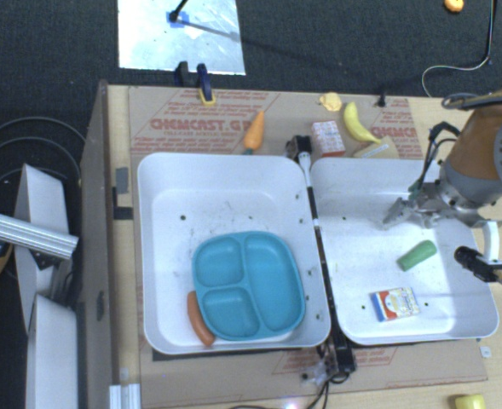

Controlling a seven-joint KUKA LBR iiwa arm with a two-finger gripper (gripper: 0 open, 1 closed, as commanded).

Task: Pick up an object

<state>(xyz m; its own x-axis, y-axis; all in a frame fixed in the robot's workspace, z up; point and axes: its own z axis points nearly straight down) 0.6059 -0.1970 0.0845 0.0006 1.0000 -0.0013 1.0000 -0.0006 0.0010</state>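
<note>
Gripper: the gripper (401, 212) is seen low over the upper part of the right bin (344, 254), at the end of the grey arm (481, 164) that comes in from the right edge; its metal fingers point left and down toward the bin floor.
Gripper state: whether the fingers are spread or closed cannot be told from this slanted view; nothing is seen between them, and no object is touched.
Green block: a green block (417, 255) lies tilted on the right bin floor, just below and right of the gripper, apart from it.
Card box: a small red, white and blue box (395, 304) lies flat near the front of the right bin, below the green block.
Black part: a black fitting (476, 263) with a white bracket is seen at the right rim of the right bin, under the arm.
Left bin: the left bin (161, 228) carries a blue divided plate (248, 285) in its front half; an orange sausage (200, 318) lies against the plate's lower left edge.
Surface behind the bins: on the cardboard-covered surface (191, 126) a carrot (253, 131), a small pink-and-white box (328, 137), a banana (357, 124) and a pale yellow lump (331, 101) are set along the back, all outside the bins.
Floor: a silver sheet (181, 24) and a small orange ball (453, 3) lie on the dark floor beyond.
</note>
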